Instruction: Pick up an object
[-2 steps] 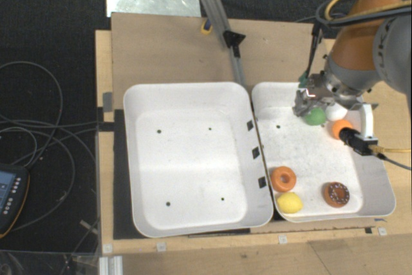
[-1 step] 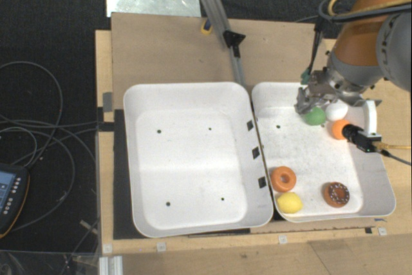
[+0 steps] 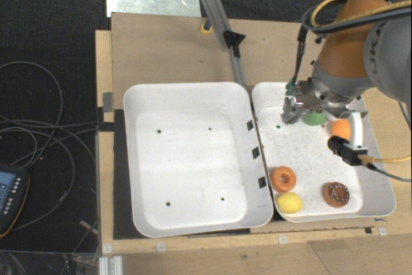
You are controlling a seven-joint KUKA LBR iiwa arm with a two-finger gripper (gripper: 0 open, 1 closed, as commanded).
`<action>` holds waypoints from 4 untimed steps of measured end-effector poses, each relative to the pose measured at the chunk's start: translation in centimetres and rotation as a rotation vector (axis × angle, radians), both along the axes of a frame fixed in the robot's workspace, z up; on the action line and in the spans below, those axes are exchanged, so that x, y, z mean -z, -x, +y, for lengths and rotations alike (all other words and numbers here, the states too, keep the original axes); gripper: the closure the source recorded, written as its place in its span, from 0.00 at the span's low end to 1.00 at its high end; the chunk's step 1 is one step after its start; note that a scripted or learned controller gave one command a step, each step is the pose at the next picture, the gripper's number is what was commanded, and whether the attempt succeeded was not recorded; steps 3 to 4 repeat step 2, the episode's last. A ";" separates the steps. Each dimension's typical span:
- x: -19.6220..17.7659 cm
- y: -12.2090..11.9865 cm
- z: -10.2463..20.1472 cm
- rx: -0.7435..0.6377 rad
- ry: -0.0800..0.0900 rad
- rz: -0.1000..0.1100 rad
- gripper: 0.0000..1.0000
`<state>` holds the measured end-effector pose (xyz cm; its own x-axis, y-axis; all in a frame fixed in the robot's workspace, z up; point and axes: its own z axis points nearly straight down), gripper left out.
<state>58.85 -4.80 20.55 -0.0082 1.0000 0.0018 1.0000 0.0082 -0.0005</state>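
Two bins | gripper (image 3: 293, 114) low in right bin (image 3: 380, 203), finger state cannot tell | green object (image 3: 315, 118) beside it | centre over object before closing.

Two doughnuts (image 3: 283, 178) and a lemon (image 3: 290, 203) lie in the right bin (image 3: 380, 203).

Count of things on the bench

Two white bins (image 3: 187, 96); in the right one, two doughnuts (image 3: 283, 178), one yellow lemon (image 3: 290, 203), one orange ball (image 3: 341, 129), one green thing (image 3: 315, 118).
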 end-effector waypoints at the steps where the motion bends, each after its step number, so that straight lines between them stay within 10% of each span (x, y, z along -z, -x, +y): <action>1: 0.4 1.4 4.9 -0.002 0.000 0.000 1.00; 2: 0.2 4.2 10.3 -0.002 -0.002 0.002 1.00; 4: 0.2 4.2 10.3 -0.002 -0.002 0.002 1.00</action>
